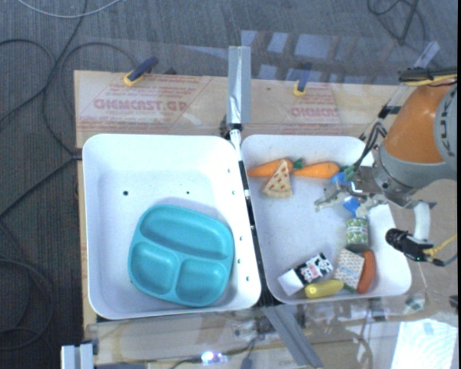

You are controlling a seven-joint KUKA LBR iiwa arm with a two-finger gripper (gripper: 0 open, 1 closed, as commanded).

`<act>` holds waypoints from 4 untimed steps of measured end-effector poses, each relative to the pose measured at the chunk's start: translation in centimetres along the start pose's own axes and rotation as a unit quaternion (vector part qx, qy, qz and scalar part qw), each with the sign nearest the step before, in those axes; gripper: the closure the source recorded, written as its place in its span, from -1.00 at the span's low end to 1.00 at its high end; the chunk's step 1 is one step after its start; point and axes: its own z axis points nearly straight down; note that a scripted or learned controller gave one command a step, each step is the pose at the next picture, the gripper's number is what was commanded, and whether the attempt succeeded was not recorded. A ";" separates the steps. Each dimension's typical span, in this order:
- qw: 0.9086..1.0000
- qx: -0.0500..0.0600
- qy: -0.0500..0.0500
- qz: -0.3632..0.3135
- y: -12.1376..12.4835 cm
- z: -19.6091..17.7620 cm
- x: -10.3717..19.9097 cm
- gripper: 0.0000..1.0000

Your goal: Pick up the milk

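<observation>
Nearest the camera, along the front wall of the right bin (270,283), lies the milk (310,271), a small white carton with black cow patches, tipped on its side. Just in front of it, touching or nearly so, rests a yellow banana (325,288). To the right sit a tan cracker-like piece (349,266) and a red sausage (366,272) side by side. A green-labelled can (357,231) stands a little further back. At the bin's far end two carrots (270,167) lie in a row, with a pizza slice (279,183) just beside them. The gripper (339,193) hangs over the right bin's middle right, well apart from the milk; whether its jaws are parted or closed cannot be told, and nothing shows between them. The left bin (100,206) holds a turquoise sectioned plate (183,255)
</observation>
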 end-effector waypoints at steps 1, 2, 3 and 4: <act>1.000 0.000 0.001 -0.026 -7.4 5.4 2.6 -1.00; 1.000 -0.004 -0.001 0.012 -7.2 -4.9 1.6 -1.00; 1.000 -0.011 -0.001 0.001 -6.6 5.9 7.4 -1.00; 0.998 -0.004 -0.002 0.063 -7.8 -3.5 8.5 -1.00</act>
